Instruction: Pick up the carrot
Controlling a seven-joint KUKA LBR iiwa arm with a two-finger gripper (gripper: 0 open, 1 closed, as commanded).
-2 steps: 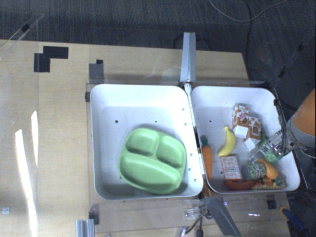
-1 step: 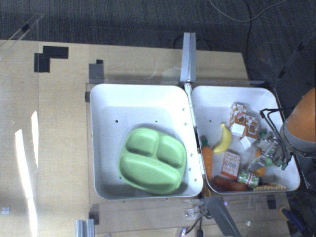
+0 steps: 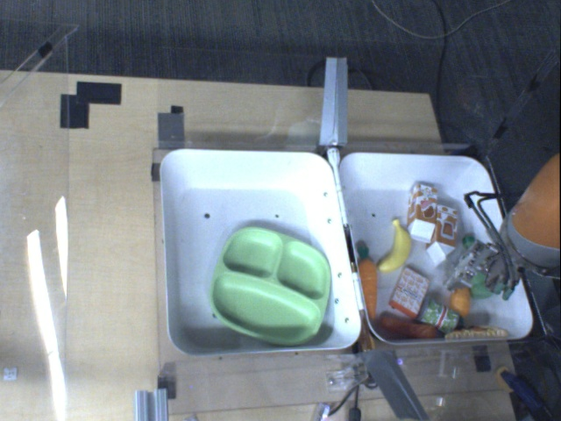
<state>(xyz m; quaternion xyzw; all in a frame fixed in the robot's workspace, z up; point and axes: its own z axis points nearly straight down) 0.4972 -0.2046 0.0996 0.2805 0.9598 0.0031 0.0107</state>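
Note:
The orange carrot (image 3: pixel 368 288) with a dark green top lies lengthwise along the left wall of the right bin (image 3: pixel 386 169), just below the banana (image 3: pixel 396 246). My gripper (image 3: pixel 476 271) hangs low over the right side of that same bin, well to the right of the carrot and apart from it. It hovers just above a small orange fruit (image 3: pixel 459 303). Nothing shows in its grasp. The arm's orange band (image 3: pixel 539 210) rises behind it at the right edge.
The right bin also holds a brown-and-white box (image 3: pixel 431 214), a small orange carton (image 3: pixel 408 289), a green packet (image 3: pixel 436 315) and a dark red item (image 3: pixel 405 327). A green divided plate (image 3: pixel 272 286) sits in the left bin (image 3: pixel 202 191). A metal post (image 3: pixel 335 103) stands between the bins.

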